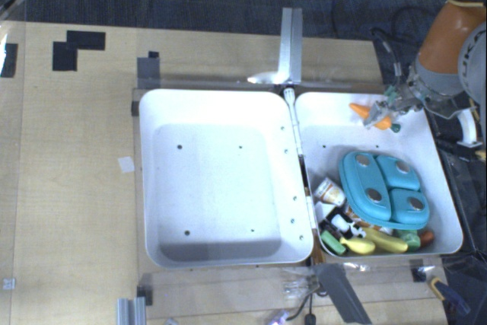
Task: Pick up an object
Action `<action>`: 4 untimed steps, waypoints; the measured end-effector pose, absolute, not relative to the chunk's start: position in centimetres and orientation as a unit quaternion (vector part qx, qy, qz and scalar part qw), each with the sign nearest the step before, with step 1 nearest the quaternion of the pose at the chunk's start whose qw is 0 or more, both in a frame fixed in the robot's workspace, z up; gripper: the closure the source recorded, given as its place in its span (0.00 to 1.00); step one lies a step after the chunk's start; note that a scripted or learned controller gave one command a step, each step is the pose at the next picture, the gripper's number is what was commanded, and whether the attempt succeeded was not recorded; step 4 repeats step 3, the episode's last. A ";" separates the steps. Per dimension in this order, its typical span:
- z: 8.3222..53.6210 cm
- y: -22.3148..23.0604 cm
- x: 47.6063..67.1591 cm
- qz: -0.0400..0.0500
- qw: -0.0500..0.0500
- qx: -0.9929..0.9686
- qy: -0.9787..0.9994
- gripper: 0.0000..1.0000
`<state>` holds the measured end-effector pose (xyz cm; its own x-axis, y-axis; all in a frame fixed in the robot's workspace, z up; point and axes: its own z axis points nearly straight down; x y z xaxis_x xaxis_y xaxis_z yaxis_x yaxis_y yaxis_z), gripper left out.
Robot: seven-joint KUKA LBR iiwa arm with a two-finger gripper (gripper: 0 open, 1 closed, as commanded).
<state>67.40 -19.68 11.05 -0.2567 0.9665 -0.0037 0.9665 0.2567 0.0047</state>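
My gripper [389, 109] hangs over the far right corner of the right bin [323, 135], on the grey arm with the orange band [449, 30]. A small orange carrot-like toy [360, 109] lies right under and beside its tip, partly covered by it, with a small green bit [396, 127] next to it. I cannot make out whether the toy is gripped. Nearer the front, a blue four-dimple tray [384, 189] lies in the same bin. Along the front wall sit yellow banana shapes [377, 242], a green piece [332, 243] and a white cylinder [329, 190].
The left bin [156, 186] stands beside the right one, with a metal divider post [291, 49] behind their shared wall. Cables run along the bench's right edge [464, 156]. Black tape marks [76, 48] lie on the wooden bench at far left.
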 end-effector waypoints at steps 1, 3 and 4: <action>21.0 -18.0 67.1 0.002 0.004 0.634 0.773 1.00; 20.9 -8.0 63.7 0.001 0.001 0.727 0.687 1.00; 20.9 -8.0 63.7 0.001 0.001 0.727 0.687 1.00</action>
